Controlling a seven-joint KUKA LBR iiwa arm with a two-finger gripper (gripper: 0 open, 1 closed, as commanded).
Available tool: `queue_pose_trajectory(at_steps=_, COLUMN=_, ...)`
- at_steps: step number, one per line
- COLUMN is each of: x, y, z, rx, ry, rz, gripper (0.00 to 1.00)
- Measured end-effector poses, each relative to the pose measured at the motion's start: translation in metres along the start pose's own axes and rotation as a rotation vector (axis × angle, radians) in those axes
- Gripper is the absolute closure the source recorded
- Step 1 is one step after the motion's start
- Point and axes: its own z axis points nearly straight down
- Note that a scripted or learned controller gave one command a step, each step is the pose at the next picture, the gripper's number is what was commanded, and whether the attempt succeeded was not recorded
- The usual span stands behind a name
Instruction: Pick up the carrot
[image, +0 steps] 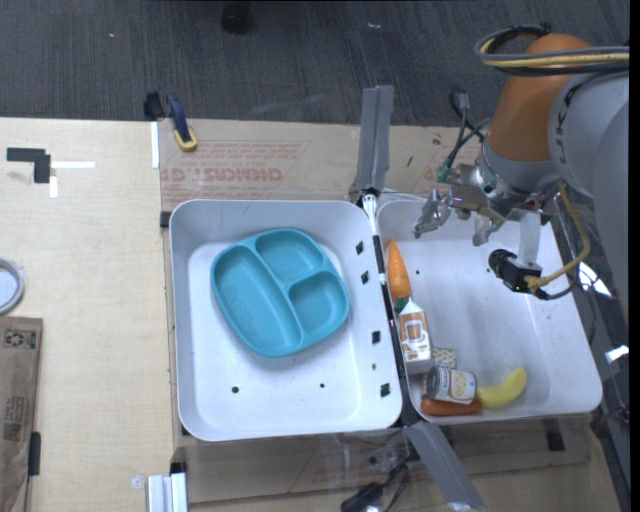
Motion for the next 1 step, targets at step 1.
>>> queue_pose_trajectory(at_steps=1, x=-0.0390, y=0.0141, z=0.0653, rx=0.003, ry=0.001, rz=-0.042, gripper=0.00)
